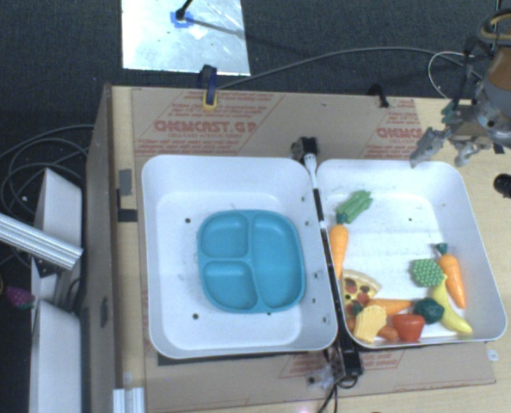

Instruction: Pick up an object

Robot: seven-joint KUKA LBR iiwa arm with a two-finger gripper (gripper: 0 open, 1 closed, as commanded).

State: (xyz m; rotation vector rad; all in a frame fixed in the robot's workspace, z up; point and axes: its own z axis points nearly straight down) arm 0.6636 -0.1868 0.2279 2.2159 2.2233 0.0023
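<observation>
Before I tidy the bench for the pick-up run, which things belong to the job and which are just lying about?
Job:
gripper, above the right bin's far rim
right bin
carrots
pizza slice
banana
green leafy piece

Lying about:
blue divided plate in the left bin
foil sheet
cables

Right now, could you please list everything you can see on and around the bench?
divided plate: 1, light blue, centre of the left bin
left bin: 1, white, left half of the bench
right bin: 1, white, right half of the bench
toy carrots: 2, orange, one at the right bin's left wall, one near its right wall
green leafy toy: 1, green, upper left of the right bin
pizza slice toy: 1, yellow and red, lower left of the right bin
banana toy: 1, yellow, lower right of the right bin
foil sheet: 1, silver, on the floor beyond the bench
gripper: 1, grey, above the right bin's far right corner
</observation>
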